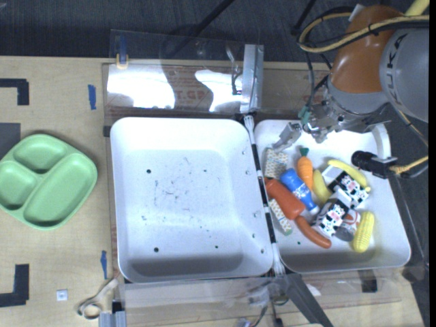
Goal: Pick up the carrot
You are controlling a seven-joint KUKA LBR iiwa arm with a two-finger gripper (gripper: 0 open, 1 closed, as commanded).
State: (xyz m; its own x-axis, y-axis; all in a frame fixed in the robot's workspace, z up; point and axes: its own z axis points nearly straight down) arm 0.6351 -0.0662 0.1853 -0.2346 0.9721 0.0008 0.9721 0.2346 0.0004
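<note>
- Left bin (136, 142) had no part in this step.
- Carrot (306, 169) lay in the right bin (388, 254), touching a blue toy (298, 187) and banana (346, 172), so a narrow, straight-down pinch looked safest.
- Gripper (289, 135) hung just beside the carrot; couldn't tell its spread.

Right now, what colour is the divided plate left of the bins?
Light green; the divided plate shows in the camera view.
</note>
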